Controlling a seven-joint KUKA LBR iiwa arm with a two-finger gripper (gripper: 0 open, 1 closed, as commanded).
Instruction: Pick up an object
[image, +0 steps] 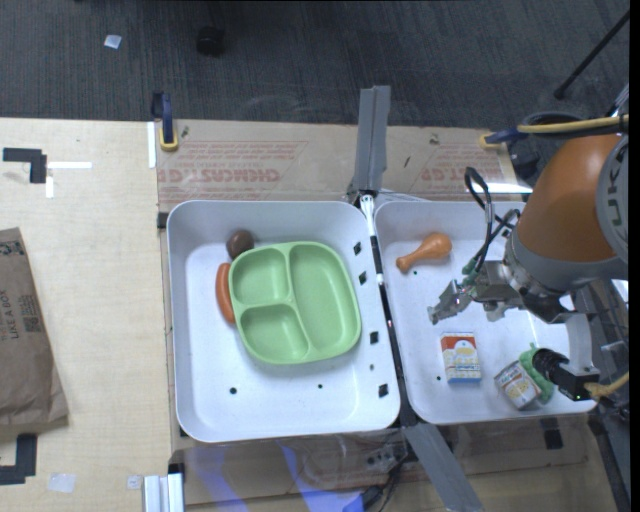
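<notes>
On the desk (90, 300), the left bin (190, 400) holds a green divided plate (295, 300). It lies flat, with a brown round thing (240, 243) at its far-left corner and an orange-red long thing (223, 292) partly tucked under its left rim. We judge the plate stiff, light and too broad for a plain pinch, so we look to the right bin (420, 390). There an orange drumstick-shaped toy (425, 252) lies near the far wall. Its long axis runs almost across the bin, with the thin end pointing left and a little toward us and the thick end to the right. It looks like light, smooth plastic that is likely to roll or slip, so we would close across the narrow neck, square to that axis. The end effector (447, 303) hangs just nearer than the toy and holds nothing we can see; we cannot tell whether it is apart or together. Nearer still lies a small box (460, 358), flat with its label up and its long axis running from far to near. It seems to be light card that would dent under a hard squeeze, and we would take it across the short sides. Farthest right is a small can (518, 385), tipped near the bin's corner, rigid but slick and close to the wall
</notes>
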